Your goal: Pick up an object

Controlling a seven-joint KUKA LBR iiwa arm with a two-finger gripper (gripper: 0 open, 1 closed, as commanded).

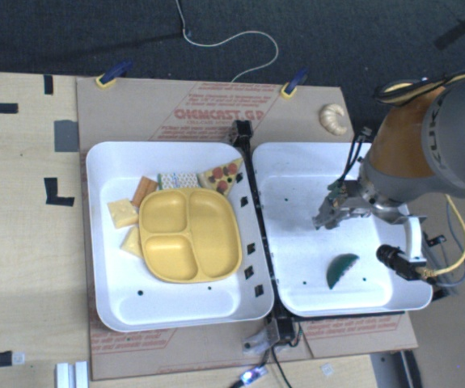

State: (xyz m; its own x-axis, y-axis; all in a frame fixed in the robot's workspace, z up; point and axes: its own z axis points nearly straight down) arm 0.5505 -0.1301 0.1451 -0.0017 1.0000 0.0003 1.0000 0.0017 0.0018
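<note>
Toward the near-right part of the right bin (297, 297) lies a small dark green object (342, 270), flat on the white floor and alone there. Its long axis runs at a slant, from its lower-left tip up toward the right. The gripper (329, 214) hangs over the same bin, farther back and slightly to the left, so the green object lies from it toward the near edge and a little to the right; the two are near but apart. Nothing shows between the fingers, and whether they stand wide or narrow cannot be told from this slanted view. Judging from this, the coming move calls for a short shift toward the near rim and a descent, with the fingers turned across the object's slanted axis.

Beside it, the left bin (107, 241) holds a yellow divided plate (190, 234) with several small flat pieces tucked around its far and left sides. Both bins rest on a cardboard sheet (208, 111), and a pale rounded item (336, 118) sits on that sheet behind the right bin.
</note>
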